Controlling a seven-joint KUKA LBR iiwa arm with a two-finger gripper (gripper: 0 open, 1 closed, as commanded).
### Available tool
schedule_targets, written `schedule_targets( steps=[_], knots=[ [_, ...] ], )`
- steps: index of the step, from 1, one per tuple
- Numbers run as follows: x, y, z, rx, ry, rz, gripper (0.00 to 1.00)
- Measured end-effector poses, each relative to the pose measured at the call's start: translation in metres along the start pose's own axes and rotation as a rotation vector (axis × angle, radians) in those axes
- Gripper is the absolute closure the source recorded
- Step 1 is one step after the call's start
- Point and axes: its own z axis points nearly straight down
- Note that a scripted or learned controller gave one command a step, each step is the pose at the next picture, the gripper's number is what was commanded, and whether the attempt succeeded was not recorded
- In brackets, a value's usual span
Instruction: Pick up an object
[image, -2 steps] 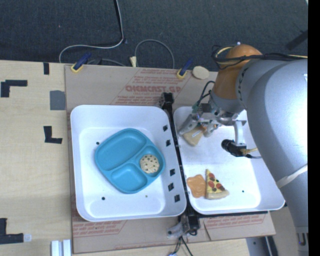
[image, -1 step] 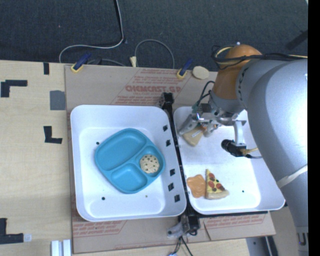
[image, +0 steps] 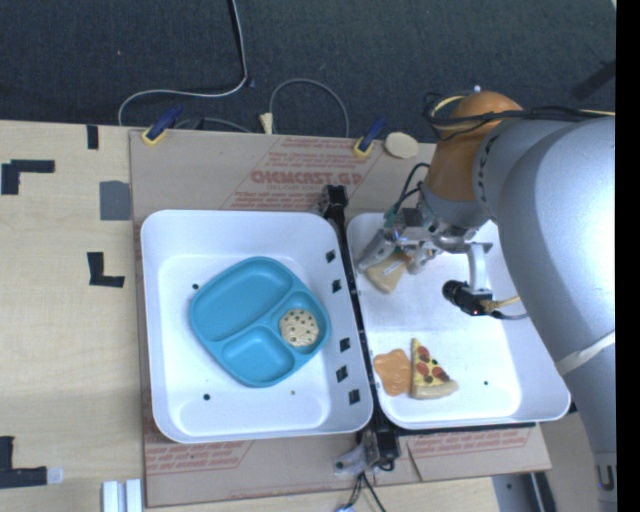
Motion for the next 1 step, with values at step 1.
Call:
schedule_targets(
  steps=[1],
  knots=[
    [-0.0043, 0.003, 0.0004, 0.009, 0.009, 0.0, 0.0]
  ],
)
